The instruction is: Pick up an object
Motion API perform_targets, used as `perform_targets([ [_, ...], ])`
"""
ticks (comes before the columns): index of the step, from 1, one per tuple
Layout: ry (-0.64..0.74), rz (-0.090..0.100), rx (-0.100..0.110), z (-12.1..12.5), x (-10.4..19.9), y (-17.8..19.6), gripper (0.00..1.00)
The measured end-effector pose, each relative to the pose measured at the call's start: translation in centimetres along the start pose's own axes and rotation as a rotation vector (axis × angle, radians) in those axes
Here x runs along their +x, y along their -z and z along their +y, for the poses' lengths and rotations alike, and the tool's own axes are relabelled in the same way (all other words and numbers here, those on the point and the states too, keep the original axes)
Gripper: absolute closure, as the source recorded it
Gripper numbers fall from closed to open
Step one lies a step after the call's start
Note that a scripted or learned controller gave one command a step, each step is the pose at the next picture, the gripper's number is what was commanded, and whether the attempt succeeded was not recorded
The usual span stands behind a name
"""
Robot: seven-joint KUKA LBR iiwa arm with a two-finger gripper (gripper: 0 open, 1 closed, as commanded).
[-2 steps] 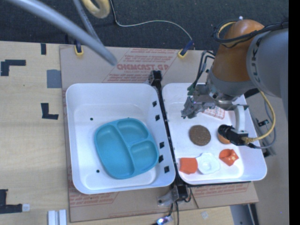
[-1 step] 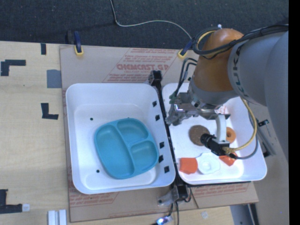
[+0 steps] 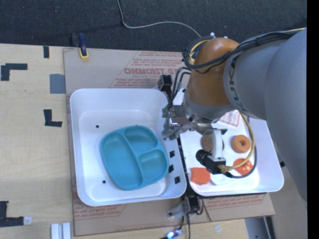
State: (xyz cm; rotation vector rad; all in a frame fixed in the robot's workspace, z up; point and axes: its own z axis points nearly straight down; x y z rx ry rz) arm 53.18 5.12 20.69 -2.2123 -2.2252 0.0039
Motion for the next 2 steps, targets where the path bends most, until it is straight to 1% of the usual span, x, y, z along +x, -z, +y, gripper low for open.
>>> perform_targets([
  [1,0.002,0.000,-0.002,-2.18,4.89,1.50,1.00],
  [2,-0.003,-0.001,-0.001,-2.10,4.58,1.41,0.00],
])
